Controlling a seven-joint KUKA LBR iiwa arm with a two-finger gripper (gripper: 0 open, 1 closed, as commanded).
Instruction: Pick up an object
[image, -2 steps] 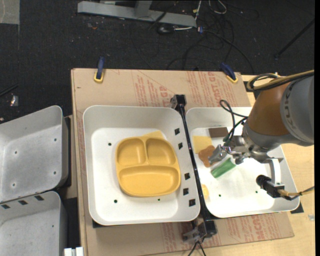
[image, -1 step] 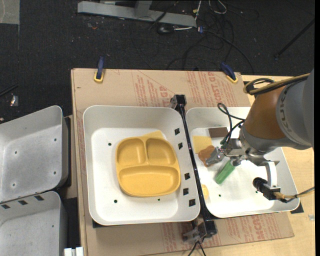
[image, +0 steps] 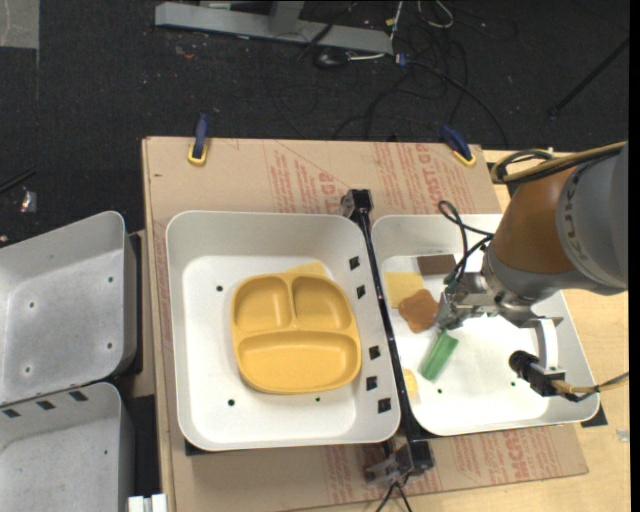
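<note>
A small green cylindrical object (image: 438, 356) lies tilted on the right white bin's (image: 500, 405) floor, just below a brown rounded block (image: 418, 310).

— Table (image: 300, 160): brown board top, red print across, seen at a slant.
— Directly on it?
— Two shallow white bins, side by side, touching along a black divider strip (image: 375, 300) with clips. Left bin (image: 200, 330) larger in view, right bin (image: 500, 410) reaching toward the table's right edge.
— At the far edge?
— Two clamps with yellow and blue grips: one (image: 199, 142) at the far left, one (image: 458, 145) at the far right.
— Near edge?
— Small black fitting (image: 400, 462) where the bins meet.
— Around the table?
— Dark floor (image: 80, 90) with cables; white perforated panels (image: 60, 300) to the left, apart from the board.
</note>
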